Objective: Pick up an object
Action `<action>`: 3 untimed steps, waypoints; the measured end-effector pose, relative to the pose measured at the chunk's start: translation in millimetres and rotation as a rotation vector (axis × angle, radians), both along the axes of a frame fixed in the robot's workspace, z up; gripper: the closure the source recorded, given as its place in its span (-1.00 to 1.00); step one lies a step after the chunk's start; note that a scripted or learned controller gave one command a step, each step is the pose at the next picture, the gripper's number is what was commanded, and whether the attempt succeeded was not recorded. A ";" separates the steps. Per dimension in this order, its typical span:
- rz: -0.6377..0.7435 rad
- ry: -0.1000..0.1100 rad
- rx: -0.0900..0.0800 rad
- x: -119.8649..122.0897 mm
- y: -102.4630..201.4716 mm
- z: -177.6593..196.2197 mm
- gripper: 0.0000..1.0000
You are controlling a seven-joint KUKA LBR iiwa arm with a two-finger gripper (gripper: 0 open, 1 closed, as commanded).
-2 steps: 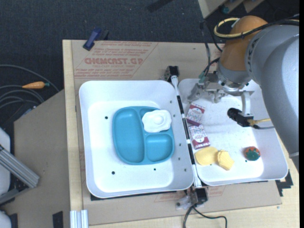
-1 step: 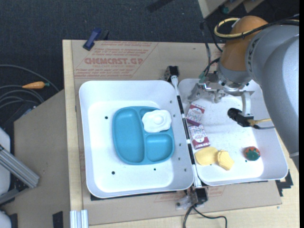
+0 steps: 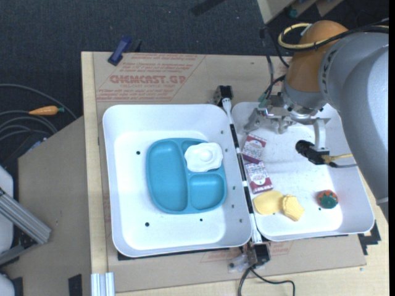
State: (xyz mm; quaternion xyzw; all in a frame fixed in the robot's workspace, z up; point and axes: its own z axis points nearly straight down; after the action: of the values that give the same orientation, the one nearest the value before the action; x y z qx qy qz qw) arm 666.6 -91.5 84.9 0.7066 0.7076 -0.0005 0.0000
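**Tool hanging over the upper end of the right bin**

The grey arm point(image 3: 364, 91) is reaching in from the right of the frame, and its tool point(image 3: 273, 117) is sitting over the upper left corner of the right bin point(image 3: 290, 165). From this angle it cannot be told whether the tool is open or closed, and nothing is showing in its grasp.

The nearest things are lying just below the tool, along the bin's left wall: an upper red-and-white packet point(image 3: 253, 148) and a lower red-and-white packet point(image 3: 259, 176), one right after the other. Farther down the frame, two yellow pieces point(image 3: 267, 203) point(image 3: 292, 207) are resting side by side near the bin's lower edge. A small red-and-green ball point(image 3: 327, 198) is lying to their right, well apart from the tool.

In the left bin point(image 3: 123, 165), a blue divided tray point(image 3: 166, 177) is lying in the middle, with a white piece point(image 3: 203, 156) sitting in its upper right compartment, left of the tool and across the wall between the bins. Both bins are standing side by side on the table point(image 3: 92, 214).
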 end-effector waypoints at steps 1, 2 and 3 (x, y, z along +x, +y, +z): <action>0.000 0.000 0.000 0.0 0.3 0.0 -1.00; 0.000 0.000 0.000 0.0 0.6 0.0 -1.00; -0.001 0.000 0.000 0.0 -0.7 0.1 -1.00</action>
State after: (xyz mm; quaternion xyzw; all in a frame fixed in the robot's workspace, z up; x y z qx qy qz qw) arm 666.5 -92.2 85.0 0.7068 0.7074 -0.0006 0.0001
